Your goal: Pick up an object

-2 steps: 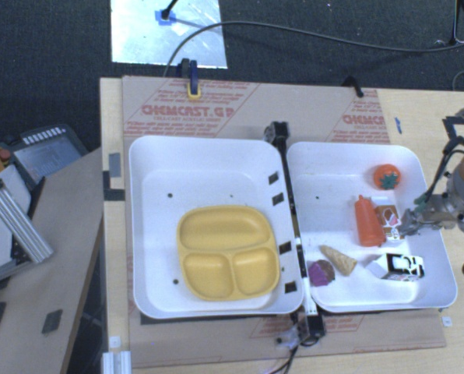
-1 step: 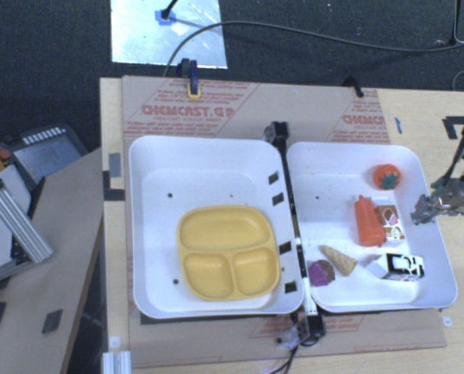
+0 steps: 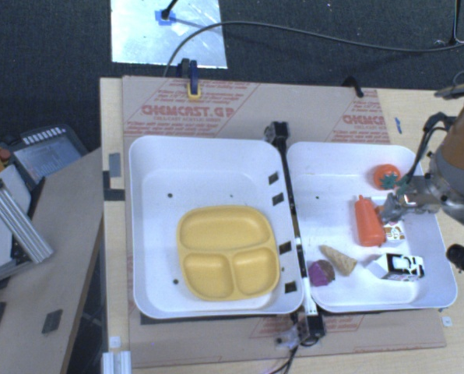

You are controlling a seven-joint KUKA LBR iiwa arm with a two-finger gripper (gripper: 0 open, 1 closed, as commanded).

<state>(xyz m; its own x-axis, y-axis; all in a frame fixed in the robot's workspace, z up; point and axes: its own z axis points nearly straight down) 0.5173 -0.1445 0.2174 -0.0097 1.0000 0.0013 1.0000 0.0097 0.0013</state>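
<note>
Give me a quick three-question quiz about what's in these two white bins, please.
1. True or false: the yellow tray lies in the left bin.
2. Which object is nearest the gripper? A) orange bottle B) purple item C) cone
3. Fill in: the round orange fruit lies in the ____ bin.

Key: 1 true; 2 A; 3 right.

— Left bin?
— Holds a yellow divided tray.
— Right bin?
— Holds an orange bottle, tomato, cone, purple piece, small carton. Gripper just beside the bottle.
</note>
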